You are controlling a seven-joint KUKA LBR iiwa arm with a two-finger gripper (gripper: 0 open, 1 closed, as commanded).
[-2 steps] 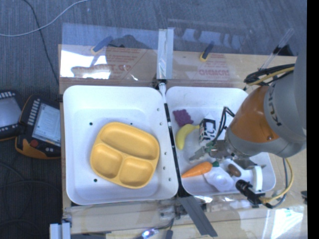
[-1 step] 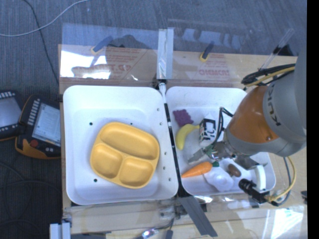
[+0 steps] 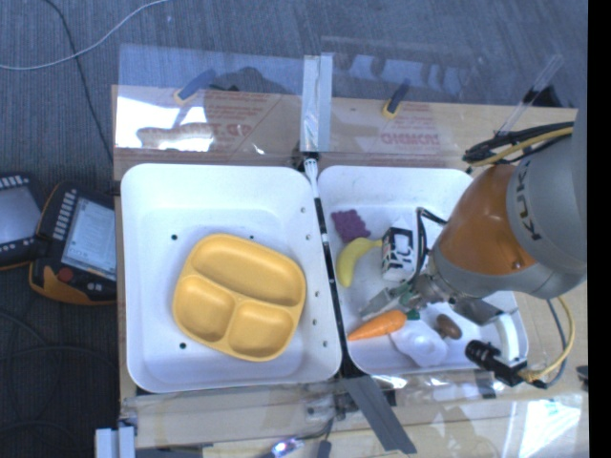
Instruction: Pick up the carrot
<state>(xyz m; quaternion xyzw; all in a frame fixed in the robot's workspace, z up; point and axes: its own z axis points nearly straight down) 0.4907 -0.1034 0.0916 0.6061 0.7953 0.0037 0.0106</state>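
Observation:
The orange carrot (image 3: 377,325) lies flat near the front of the right bin (image 3: 382,181), pointing left towards the divider. My gripper (image 3: 389,301) hangs low just above and behind the carrot's thick end, under the arm's orange wrist band. I cannot make out any grasp on the carrot, which rests on the bin floor.
In the right bin lie purple grapes (image 3: 350,224), a yellow banana (image 3: 353,259), a black and white object (image 3: 398,248), a brown piece (image 3: 447,326) and a white piece (image 3: 420,343). The left bin (image 3: 153,198) holds a yellow divided plate (image 3: 239,296).

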